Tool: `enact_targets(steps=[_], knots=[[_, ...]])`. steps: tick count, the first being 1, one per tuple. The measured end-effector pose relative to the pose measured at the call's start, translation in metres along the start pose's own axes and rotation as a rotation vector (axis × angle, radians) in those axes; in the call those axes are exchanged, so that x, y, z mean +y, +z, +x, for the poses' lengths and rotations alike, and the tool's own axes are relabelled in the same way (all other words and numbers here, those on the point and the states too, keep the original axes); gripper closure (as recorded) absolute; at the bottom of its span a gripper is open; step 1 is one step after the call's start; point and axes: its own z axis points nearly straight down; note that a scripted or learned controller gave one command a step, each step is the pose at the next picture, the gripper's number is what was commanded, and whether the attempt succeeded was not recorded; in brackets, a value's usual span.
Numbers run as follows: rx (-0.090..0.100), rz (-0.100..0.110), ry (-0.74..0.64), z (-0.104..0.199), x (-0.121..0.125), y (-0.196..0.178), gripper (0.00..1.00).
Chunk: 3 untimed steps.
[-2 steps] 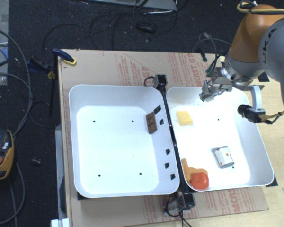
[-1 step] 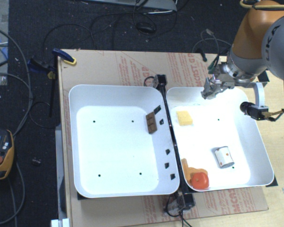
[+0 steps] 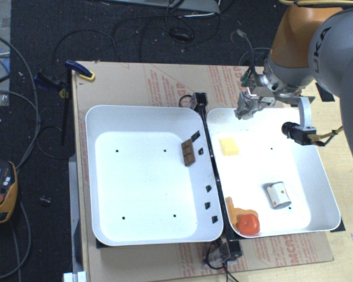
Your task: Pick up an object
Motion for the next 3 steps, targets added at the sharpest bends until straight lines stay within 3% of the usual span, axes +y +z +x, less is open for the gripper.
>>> enact_targets(steps=[3], knots=[[0.000,0.002,0.000,0.166,-0.007,0.000,1.00]])
